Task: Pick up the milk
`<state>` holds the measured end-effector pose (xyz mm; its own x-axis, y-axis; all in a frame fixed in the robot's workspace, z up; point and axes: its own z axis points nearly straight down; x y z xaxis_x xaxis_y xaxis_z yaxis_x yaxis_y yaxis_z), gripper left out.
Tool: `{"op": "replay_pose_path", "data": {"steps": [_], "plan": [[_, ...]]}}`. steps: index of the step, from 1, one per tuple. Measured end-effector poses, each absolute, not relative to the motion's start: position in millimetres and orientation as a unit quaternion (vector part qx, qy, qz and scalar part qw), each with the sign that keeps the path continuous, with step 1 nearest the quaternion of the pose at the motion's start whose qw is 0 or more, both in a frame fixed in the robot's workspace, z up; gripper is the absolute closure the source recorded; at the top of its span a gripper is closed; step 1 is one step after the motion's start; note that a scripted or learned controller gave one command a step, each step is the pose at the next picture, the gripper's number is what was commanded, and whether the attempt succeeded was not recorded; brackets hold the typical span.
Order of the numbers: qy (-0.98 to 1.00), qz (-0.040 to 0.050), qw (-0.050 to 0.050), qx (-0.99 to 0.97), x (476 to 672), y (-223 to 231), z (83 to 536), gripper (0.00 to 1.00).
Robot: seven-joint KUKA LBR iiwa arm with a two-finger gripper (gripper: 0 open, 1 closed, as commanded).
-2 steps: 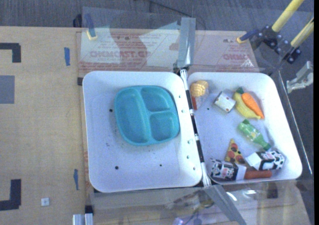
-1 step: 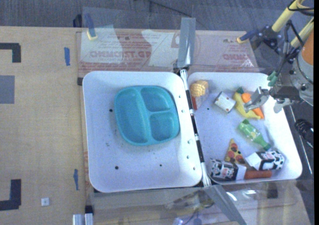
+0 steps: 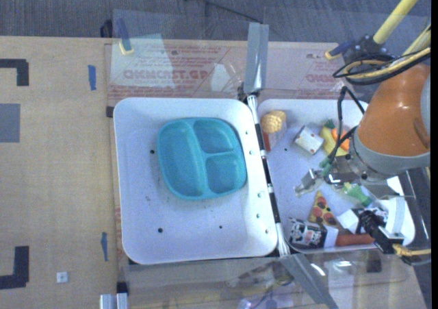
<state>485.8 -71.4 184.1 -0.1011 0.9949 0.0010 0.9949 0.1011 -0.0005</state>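
Note:
The milk is a small carton with black and white cow patches, lying on its side in the near left corner of the right bin. My gripper hangs over the middle of that bin, a short way beyond the carton and apart from it. Its two metal fingers point left and are spread open, with nothing between them. The grey arm with its orange band covers the right part of the bin.
The right bin also holds a yellow corn piece, a white box, a pizza slice, a red item and green and orange toy foods. A teal divided plate lies in the left bin.

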Motion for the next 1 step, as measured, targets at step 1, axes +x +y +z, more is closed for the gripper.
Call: {"op": "replay_pose_path", "data": {"steps": [1], "plan": [[-0.703, -0.0002, 0.0, -0.711, 498.2, -102.3, 93.9, 0.0]]}}
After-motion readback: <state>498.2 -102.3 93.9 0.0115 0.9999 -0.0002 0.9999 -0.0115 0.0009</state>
